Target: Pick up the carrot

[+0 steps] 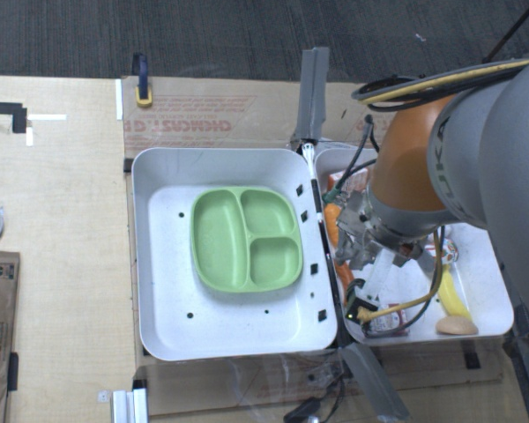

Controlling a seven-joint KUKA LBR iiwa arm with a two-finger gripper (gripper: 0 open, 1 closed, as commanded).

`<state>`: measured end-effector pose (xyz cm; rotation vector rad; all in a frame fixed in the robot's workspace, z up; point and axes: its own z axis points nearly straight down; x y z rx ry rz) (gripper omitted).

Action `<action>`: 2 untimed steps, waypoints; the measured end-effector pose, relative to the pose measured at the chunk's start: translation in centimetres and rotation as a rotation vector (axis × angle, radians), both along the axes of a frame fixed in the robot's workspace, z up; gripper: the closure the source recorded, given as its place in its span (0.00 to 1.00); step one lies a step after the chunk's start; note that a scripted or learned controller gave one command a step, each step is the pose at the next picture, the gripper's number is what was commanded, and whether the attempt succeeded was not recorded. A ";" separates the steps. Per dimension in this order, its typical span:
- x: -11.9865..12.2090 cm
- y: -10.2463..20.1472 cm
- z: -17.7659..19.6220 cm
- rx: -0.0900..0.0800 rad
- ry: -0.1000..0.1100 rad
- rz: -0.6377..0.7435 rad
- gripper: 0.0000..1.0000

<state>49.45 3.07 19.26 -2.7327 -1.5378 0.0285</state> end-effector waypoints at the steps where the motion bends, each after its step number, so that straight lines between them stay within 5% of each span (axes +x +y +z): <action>1: 0.0 -0.1 0.5 -0.002 0.009 -0.001 1.00; 2: -1.6 3.3 3.7 -0.001 -0.012 -0.131 1.00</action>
